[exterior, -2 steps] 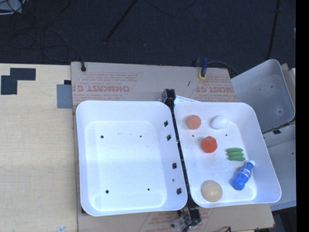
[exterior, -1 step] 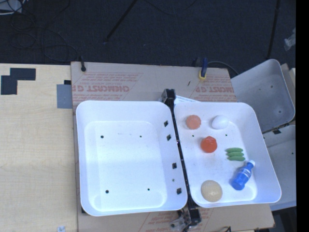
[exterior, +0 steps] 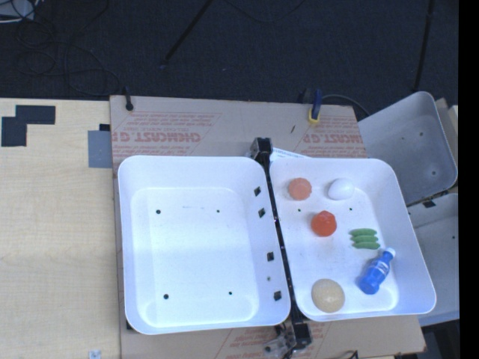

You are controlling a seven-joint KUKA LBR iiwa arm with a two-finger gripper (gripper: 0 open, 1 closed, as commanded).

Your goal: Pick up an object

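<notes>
Fingers: can't tell if spread or pressed together, so no grasp to report. Pick not yet started, by my read.

Candidate objs all sit in right bin (exterior: 400, 193): red ball (exterior: 324, 224) near centre, orange ball (exterior: 299, 188) and white egg-shaped obj (exterior: 340, 189) toward far edge, green pods (exterior: 364, 238) just right of red ball, blue bottle (exterior: 376, 271) lying tilted near the right wall, beige round obj (exterior: 328, 295) at near edge. All apart from each other, none touching. Left bin (exterior: 127, 200) sits beside it, divider w/ black clips between. Both bins rest on cardboard sheet (exterior: 187, 129) on the table (exterior: 52, 238).

Risks, judged: round objs prob roll away if a finger lands off-centre. Pods are flat and low, so fingers may scrape bin floor and close on nothing. Bottle lies close to the sloped wall; approach from that side could hit the rim. Beige obj is near the front wall, same issue. Red ball looks the safest target, w/ open space all round.
</notes>
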